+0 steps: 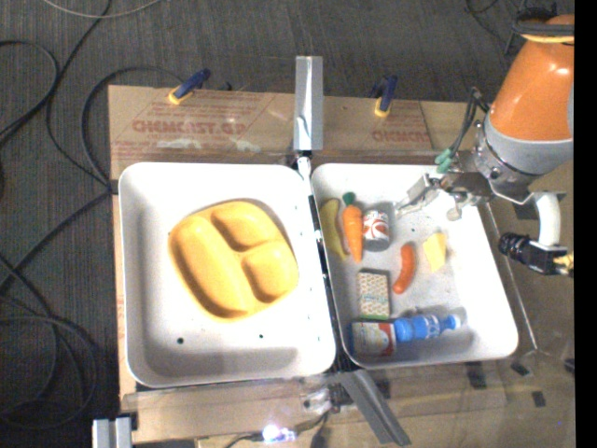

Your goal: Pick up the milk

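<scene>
Where the right bin [504, 339] comes closest to the camera, a small carton [370, 336] lies by the near wall. It looks like the milk. A blue bottle [424, 328] lies on its side just beside it, touching it or nearly so. A little farther back sits a small box with a dotted top [373, 292]. Next to that is a thin orange-red thing [404, 267], maybe a pepper, and then a yellow block [435, 250]. Farther back again, a banana [328, 227] and a carrot [352, 231] lie side by side along the left wall of this bin. A red and white can [376, 227] is just beside the carrot.

The left bin [140, 343] holds a yellow plate with three parts [233, 259].

The gripper [424, 192] is over the far part of the right bin, near the can and well apart from the milk. I cannot tell if it is open or closed. I see nothing in it. The grey and orange arm [532, 110] comes in from the right.

Past the bins, two clamps, one [189, 84] on the left and one [382, 96] on the right, grip a brown board [215, 124]. Cables [56, 110] lie on the floor.
</scene>
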Tool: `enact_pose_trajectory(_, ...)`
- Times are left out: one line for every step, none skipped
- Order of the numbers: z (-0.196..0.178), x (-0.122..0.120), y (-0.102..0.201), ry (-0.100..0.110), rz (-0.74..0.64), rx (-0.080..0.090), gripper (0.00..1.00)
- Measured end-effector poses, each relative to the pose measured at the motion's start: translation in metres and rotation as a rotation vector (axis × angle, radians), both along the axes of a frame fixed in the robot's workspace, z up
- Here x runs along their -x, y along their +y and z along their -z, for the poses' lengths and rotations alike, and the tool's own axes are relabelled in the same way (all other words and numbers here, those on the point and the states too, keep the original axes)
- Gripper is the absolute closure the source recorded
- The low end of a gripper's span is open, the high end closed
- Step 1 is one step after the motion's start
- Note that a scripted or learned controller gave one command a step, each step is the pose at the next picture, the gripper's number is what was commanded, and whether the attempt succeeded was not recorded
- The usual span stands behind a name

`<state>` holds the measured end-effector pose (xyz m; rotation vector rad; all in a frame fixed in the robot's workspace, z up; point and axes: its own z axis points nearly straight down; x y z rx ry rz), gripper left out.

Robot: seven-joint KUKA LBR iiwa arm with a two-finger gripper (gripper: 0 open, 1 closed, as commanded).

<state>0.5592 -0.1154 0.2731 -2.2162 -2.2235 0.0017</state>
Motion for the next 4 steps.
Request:
enact_pose_trajectory(0.141,0.076,0.001,0.002,-0.099,-0.002,0.00)
enact_pose_trajectory(0.090,-0.013,0.064,-0.001,-0.256,-0.001,0.00)
enact_pose_trajectory(0.185,0.055,0.011,-0.009,-0.351,0.003,0.00)
enact_pose_trajectory(0.185,-0.019,0.015,-0.009,0.043,0.002,0.00)
